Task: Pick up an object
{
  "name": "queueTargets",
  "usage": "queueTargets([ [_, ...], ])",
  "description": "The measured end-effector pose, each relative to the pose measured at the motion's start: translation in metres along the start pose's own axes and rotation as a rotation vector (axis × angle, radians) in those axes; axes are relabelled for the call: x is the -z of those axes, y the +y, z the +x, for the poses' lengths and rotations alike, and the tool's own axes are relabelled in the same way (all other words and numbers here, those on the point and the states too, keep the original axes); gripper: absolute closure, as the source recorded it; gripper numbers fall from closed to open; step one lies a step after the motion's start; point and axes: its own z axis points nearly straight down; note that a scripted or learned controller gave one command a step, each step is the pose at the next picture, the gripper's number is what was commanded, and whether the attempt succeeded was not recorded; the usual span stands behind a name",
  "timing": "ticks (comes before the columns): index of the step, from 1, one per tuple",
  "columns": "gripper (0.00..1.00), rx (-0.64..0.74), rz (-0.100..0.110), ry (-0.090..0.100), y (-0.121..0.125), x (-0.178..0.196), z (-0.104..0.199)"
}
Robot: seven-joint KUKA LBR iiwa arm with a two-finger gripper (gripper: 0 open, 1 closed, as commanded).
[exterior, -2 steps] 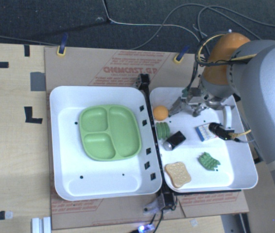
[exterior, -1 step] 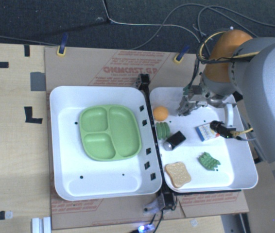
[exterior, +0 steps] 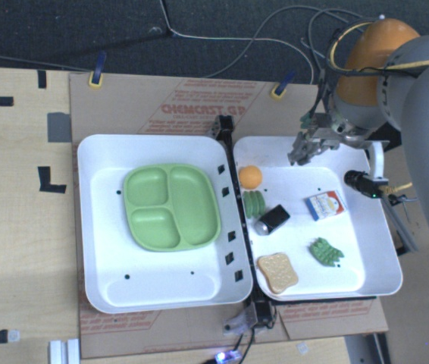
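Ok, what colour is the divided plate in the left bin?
Light green. The plate shows plainly in the camera view, lying flat in the left bin.

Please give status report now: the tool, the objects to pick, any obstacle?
Tool above far edge of right bin, carrying nothing. Orange ball, black block, toast lying untouched. No obstacle above them.

the arm (exterior: 419,67) is smooth grey, rounded at its joints; a glossy orange band (exterior: 374,51) rings it above the wrist; thin yellowish cable loops over that band; the claw (exterior: 305,152) is dull grey metal, boxy, with dark fittings near its base
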Motion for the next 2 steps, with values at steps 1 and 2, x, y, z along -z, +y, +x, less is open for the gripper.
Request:
queueTargets([
  [1, 1.00, 0.001, -0.001, 0.000, 0.006, 0.053, 0.010],
  [2, 1.00, 0.000, -0.001, 0.000, 0.007, 0.097, 0.010],
])
